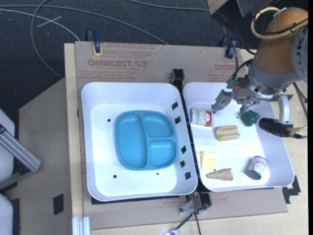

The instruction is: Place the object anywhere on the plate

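Over the right bin, the end effector hovers with fingers apart and empty, bread roll and carton crowded beneath, so a grab may clip both, far from the blue plate.

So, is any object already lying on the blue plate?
No, the blue plate in the left bin has nothing in its three compartments.

We see a robotics lab bench: a brown cardboard sheet printed with red lettering, clamped at its far edge by a blue and yellow clip, rests over dark carpet where thin grey cables loop. A grey aluminium rail lies at left.
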You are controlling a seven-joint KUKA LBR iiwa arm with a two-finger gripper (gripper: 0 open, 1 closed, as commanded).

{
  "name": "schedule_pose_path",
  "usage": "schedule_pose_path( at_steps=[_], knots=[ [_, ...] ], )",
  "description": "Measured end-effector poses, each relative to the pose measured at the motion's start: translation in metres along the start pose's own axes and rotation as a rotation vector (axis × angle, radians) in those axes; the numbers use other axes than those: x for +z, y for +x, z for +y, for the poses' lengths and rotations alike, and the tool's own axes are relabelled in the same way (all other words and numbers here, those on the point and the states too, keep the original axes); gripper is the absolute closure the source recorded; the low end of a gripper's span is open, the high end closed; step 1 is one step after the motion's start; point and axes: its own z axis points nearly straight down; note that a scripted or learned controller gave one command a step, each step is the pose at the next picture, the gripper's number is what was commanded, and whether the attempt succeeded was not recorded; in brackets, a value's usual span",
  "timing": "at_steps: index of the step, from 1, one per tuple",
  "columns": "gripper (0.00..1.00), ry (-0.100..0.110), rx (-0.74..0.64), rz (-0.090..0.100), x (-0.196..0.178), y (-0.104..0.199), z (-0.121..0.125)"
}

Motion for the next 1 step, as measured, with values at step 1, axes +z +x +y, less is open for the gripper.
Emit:
schedule_pose_path(
  at_steps=[1],
  knots=[
    [0.0,-0.014,-0.003,-0.001,-0.0074,0.0001,0.0028]
  ],
)
